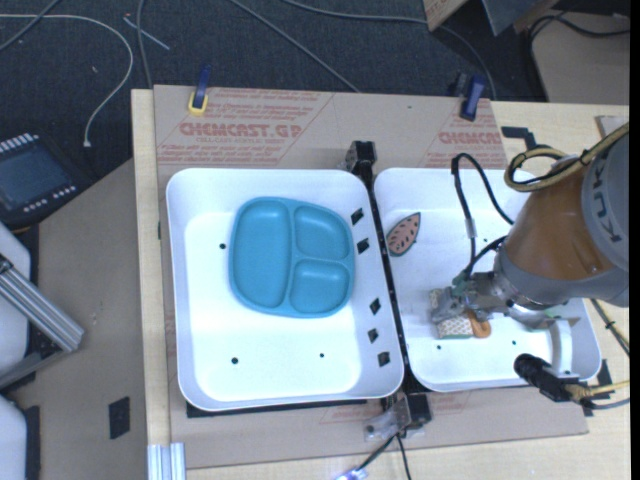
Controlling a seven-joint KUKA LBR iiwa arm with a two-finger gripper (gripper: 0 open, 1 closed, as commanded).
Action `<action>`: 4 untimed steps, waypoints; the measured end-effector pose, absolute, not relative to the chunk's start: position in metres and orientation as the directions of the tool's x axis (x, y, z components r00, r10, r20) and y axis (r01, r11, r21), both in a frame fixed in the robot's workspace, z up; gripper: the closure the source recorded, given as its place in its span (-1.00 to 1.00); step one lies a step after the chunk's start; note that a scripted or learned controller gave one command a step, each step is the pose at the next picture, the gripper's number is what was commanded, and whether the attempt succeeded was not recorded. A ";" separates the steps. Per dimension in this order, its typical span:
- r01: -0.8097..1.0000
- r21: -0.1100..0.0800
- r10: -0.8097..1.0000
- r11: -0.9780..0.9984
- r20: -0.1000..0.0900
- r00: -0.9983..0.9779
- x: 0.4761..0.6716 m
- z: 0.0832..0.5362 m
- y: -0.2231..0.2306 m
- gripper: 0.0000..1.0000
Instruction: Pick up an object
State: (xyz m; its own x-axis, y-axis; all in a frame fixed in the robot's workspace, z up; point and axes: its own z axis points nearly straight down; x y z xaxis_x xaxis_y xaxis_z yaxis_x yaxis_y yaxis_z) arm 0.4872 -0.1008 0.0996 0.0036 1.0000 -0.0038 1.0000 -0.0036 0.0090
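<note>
Small checkered object lying in the right bin, near its middle toward the near side, with a bit of orange at its right end. End effector right over it, touching or just above; impossible to tell whether anything is clamped, or how the end effector stands, apart or together. Grey arm with its orange band reaching in from the right above the same bin. Farther left in that bin, near the dividing wall, a brown speckled oval piece, well apart from the end effector. Black cable looping across the far part of the right bin up to the arm. In the left bin, a blue divided plate with three compartments, lying flat in the far half. Both bins side by side on the counter, cardboard sheet beneath held by a yellow clip far left and a blue clip far right.
</note>
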 end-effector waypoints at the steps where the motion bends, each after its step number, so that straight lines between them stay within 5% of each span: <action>1: 1.000 0.005 1.000 0.001 0.000 -0.001 0.492 0.144 -0.097 1.00; 3: 1.000 0.005 1.000 0.002 0.000 -0.002 0.496 0.232 -0.086 1.00; 4: 1.000 0.003 1.000 0.005 0.001 -0.005 0.524 0.237 -0.049 1.00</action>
